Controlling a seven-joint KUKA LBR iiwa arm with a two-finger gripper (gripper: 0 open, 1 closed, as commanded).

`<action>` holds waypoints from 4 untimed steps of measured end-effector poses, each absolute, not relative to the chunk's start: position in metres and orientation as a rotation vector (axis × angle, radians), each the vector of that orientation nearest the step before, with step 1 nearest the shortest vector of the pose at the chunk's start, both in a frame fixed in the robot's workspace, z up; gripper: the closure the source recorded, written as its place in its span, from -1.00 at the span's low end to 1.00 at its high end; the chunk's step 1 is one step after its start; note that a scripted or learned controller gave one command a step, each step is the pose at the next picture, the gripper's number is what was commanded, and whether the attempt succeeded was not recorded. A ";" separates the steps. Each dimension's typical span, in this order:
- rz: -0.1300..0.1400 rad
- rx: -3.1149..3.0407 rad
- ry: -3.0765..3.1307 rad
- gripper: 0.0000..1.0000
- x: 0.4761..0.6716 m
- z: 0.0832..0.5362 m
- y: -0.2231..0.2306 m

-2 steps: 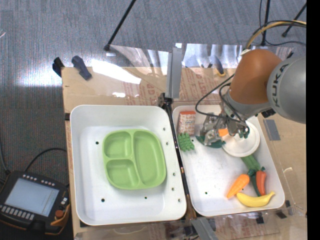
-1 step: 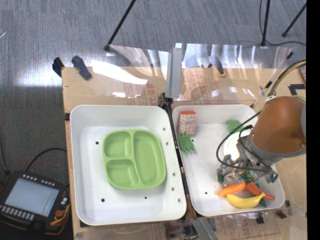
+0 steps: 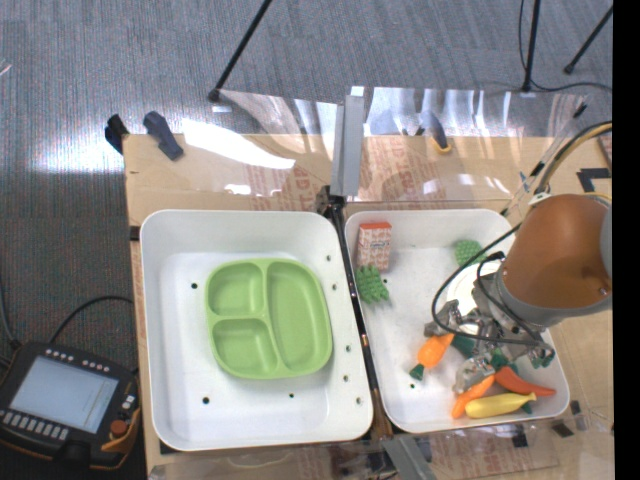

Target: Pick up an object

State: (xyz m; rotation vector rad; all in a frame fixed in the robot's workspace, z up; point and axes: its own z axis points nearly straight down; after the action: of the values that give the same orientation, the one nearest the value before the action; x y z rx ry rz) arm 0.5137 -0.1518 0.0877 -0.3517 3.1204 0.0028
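You see the grey two-finger gripper [image 3: 492,340] low in the right white bin [image 3: 400,408], just above the toy vegetables at its front right corner. How far it is open you cannot tell. The orange plastic carrot with green top [image 3: 433,353] lies just beside it, nearer the bin's middle.

Toy vegetables [image 3: 490,386] crowd right bin's [image 3: 410,408] near corner, its middle floor open
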 end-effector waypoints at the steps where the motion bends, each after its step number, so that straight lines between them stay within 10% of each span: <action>1: 0.005 -0.064 3.143 -1.00 0.502 0.087 -0.077; 2: 0.004 -0.072 3.143 1.00 0.503 0.096 -0.076; 4: 0.001 0.523 3.096 1.00 0.613 0.088 -0.090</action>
State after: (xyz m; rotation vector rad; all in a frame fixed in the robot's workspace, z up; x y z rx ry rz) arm 0.6134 -0.0902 0.0881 0.5227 3.0956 0.0014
